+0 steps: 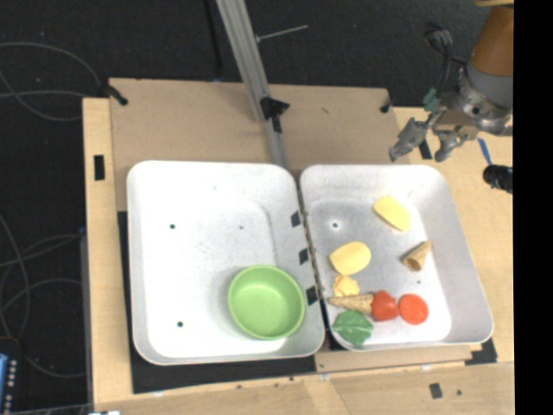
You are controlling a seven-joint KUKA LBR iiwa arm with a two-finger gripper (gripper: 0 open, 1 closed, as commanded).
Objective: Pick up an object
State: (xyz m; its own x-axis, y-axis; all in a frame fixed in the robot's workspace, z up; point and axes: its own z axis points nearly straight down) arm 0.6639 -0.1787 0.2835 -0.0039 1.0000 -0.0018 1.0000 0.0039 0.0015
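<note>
One green bowl (266,301), two tomatoes (398,307)

bench: my light tan board (199,115), sitting over a dark floor with loose cables around it
black mat: a dark sheet (225,372) peeks out from under the bins along the front edge
left bin: shallow white tray (186,206), rests flat on the left half of my bench
right bin: second white tray (363,193), snug against the left one so their inner rims touch
clips: small black tabs (303,255) along the seam between the two bins
pole: grey metal rail (246,54) slants in from the top and meets my bench just behind the seam
markers: a few little black bits (99,168) on the board edges
</note>
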